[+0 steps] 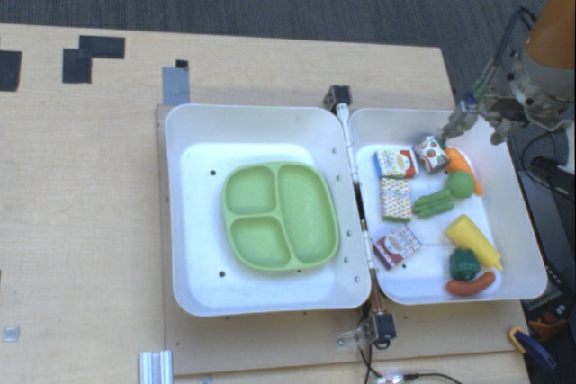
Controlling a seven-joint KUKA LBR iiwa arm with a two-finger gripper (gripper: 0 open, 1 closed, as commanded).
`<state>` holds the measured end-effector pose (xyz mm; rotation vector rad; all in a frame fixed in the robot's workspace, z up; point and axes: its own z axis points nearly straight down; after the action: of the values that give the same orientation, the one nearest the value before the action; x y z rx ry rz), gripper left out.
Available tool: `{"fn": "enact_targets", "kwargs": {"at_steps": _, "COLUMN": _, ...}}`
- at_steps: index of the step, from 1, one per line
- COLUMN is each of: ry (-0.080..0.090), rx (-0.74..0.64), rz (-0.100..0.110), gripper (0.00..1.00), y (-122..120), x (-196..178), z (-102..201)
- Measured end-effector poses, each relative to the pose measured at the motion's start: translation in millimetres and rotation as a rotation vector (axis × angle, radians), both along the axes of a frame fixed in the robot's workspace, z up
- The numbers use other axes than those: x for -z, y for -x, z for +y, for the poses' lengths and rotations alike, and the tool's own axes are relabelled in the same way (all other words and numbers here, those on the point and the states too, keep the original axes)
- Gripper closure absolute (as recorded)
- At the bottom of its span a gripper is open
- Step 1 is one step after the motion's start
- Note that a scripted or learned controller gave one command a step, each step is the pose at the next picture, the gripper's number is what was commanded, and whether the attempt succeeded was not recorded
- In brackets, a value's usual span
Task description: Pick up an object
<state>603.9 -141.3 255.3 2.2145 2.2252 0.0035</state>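
Hovering over the right bin's far rim, the claw [477, 123] is seen spread open with nothing held.

The nearest object, a small carton [431, 155], lies just left of and nearer than the claw, with the carrot [462, 163] beside it. The other toys are spread down the right bin [522, 220]; a green tray [280, 217] is held in the left bin [193, 220]. Both bins rest on a pale wooden counter [81, 193], with dark carpet beyond.
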Motion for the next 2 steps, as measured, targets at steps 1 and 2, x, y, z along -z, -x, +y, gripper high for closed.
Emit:
{"fn": "enact_targets", "kwargs": {"at_steps": 1, "ry": 0.0, "rx": 0.003, "rz": 0.003, "gripper": 0.0, "y": -11.5, "x": 141.3, "z": -12.7}}
{"fn": "enact_targets", "kwargs": {"at_steps": 2, "ry": 0.002, "rx": 0.004, "rz": -0.013, "gripper": 0.0, "y": 49.5, "x": 165.4, "z": 20.0}}
